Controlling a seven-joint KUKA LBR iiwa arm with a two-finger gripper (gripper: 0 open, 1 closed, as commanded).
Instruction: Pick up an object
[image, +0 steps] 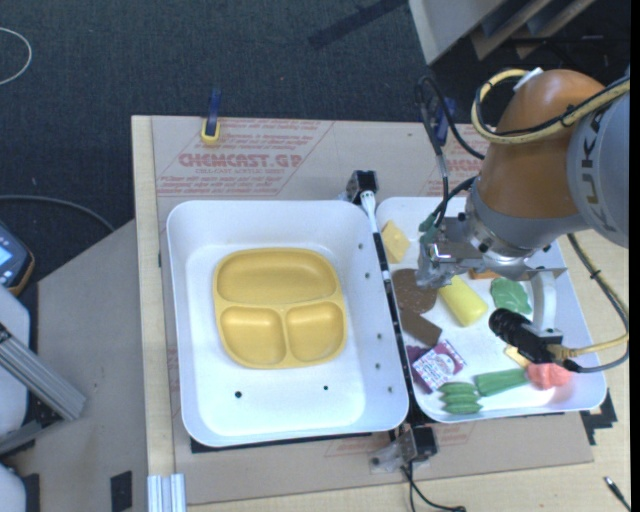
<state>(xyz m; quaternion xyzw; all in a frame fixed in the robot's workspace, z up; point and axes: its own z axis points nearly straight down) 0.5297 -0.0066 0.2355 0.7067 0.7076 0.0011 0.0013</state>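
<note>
Because the task asks for any 1 object, the arm (540, 150) hangs low over the right bin (580, 310), where all the loose items lie. Its gripper (437, 262) hovers just above a brown flat piece (412, 300), beside a yellow block (462, 302); whether the claw is released or clenched I cannot tell. That bin also holds a smaller yellow piece (396, 241), green items (510, 296), a pink item (548, 376) and a purple packet (436, 364). The left bin (190, 300) holds 1 yellow 3-compartment tray (280, 306), its compartments bare.
</note>
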